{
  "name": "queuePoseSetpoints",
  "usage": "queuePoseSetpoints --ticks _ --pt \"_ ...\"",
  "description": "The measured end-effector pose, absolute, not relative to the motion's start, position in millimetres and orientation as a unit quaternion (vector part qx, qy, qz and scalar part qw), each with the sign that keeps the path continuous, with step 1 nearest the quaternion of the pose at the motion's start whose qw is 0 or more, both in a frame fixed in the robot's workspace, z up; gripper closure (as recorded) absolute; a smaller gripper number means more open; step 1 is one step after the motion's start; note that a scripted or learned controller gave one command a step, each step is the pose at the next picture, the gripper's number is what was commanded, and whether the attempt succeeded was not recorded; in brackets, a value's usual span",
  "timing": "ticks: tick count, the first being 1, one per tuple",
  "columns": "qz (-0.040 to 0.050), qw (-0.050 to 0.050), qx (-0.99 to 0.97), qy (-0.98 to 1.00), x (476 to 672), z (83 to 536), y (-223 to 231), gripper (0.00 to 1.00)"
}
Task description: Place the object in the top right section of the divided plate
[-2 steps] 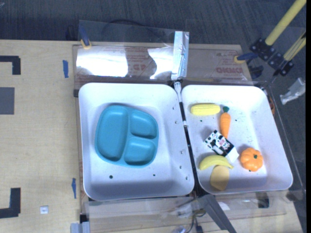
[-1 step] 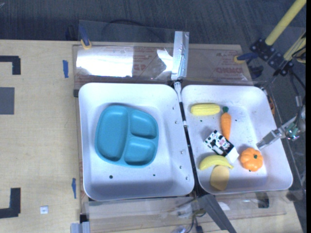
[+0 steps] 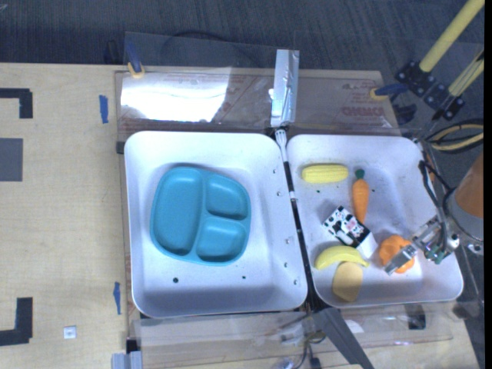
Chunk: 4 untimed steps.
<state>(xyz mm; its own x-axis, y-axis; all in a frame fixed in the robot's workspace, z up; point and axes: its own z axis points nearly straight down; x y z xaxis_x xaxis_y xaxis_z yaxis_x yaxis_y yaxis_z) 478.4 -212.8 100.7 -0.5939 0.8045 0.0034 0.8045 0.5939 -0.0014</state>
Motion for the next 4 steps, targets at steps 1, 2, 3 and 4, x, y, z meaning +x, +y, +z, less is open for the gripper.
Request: queuePoseSetpoints --ticks 1,2,3,4 --pt "-0.0010 0.000 -0.416 -0.909 480.7 86.7 -222.3 0.00" --pt "-0.0002 -0.003 -0.387 -0.922 481.6 87.3 -190.4 0.00" --pt "-0.0037 -0.001 -0.481 -0.877 486.3 87.0 -218.0 0.00" --pt "-0.0066 -0.002 -0.536 -0.844 485.9 87.8 -215.0 0.00"
